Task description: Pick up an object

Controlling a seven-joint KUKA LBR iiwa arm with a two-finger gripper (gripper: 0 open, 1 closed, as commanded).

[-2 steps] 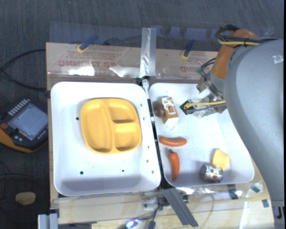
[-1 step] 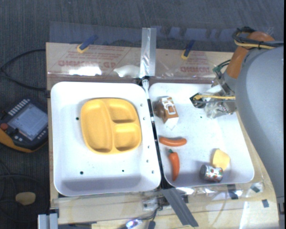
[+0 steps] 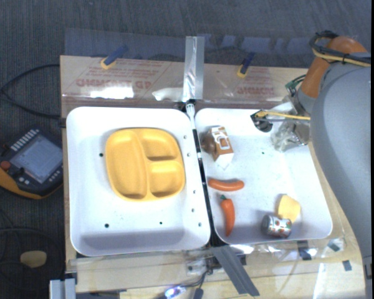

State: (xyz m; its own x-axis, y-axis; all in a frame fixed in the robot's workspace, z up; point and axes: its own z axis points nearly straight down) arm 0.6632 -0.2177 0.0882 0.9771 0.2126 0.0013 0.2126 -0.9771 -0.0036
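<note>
- Desk (image 3: 131, 83): brown board surface under clear plastic sheeting, carrying two shallow bins side by side; dark carpeted floor around it.
- Arm (image 3: 346, 142): smooth grey casing with an orange band near the top right, filling the right side and covering the right bin's far right edge.
- Left bin (image 3: 87, 223): white, glossy, rounded corners.
- Right bin (image 3: 255, 185): white, same make, touching the left bin along a dark centre seam.
- Yellow tray (image 3: 144, 162): matte plastic, rounded, divided into three compartments; lies in the middle of the left bin.
- Handheld pendant (image 3: 28, 162): grey screen in an orange-edged housing, on the floor to the left of the desk, cable attached.
- Claw (image 3: 285, 132): pale metallic parts above the right bin's upper right corner, well apart from every object; whether it is open or closed, I cannot tell.
- Small carton (image 3: 219, 144): brown and white box, upper left of the right bin.
- Sausage (image 3: 226, 184): smooth, orange-red, lying crosswise just below the carton.
- Carrot (image 3: 227, 213): orange, tapered, green top, just below the sausage.
- Yellow wedge (image 3: 289, 207): cheese-like block, lower right.
- Metal can (image 3: 277, 225): shiny, on its side, touching the wedge's lower edge.
</note>
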